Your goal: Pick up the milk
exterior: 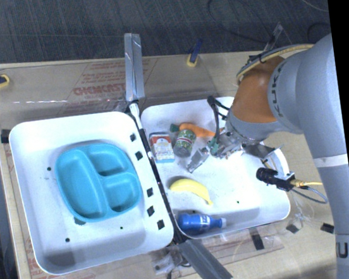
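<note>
While my gripper [203,154] is hovering low in the right bin [253,205], I am judging it sits beside the can [184,141], not over the milk carton [161,147] lying by the divider. I cannot tell how wide it stands. I am thinking it needs shifting left, clear of the banana [191,190].

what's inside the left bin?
The left bin holds a blue divided tray, compartments bare. Whatever lies under the tray is covered.
</note>
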You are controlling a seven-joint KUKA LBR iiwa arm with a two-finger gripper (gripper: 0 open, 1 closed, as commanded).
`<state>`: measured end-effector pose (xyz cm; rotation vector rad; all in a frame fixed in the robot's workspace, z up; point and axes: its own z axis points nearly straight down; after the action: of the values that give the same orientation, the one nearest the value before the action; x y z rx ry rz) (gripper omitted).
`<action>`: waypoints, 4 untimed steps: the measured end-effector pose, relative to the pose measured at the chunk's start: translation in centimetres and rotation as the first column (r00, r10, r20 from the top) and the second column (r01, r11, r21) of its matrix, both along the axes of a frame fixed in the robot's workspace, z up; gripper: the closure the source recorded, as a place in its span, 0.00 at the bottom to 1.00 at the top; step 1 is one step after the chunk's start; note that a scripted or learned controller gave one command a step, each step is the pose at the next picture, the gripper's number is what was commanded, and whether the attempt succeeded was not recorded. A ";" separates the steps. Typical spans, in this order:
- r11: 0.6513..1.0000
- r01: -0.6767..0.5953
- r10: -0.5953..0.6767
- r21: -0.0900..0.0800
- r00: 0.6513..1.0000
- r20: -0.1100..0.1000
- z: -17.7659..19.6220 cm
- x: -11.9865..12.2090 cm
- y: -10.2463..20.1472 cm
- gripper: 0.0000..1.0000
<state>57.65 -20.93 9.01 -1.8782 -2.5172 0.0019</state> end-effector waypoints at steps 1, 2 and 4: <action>0.973 -0.231 0.231 -0.001 0.973 0.002 10.1 2.9 -0.1 0.00; 0.999 0.040 -0.040 -0.001 0.999 0.002 8.0 5.7 -0.1 0.00; 0.989 -0.151 0.151 0.001 0.989 -0.001 -0.1 -0.7 2.5 0.00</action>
<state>56.95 -18.42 8.96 -1.6815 -2.6510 0.0017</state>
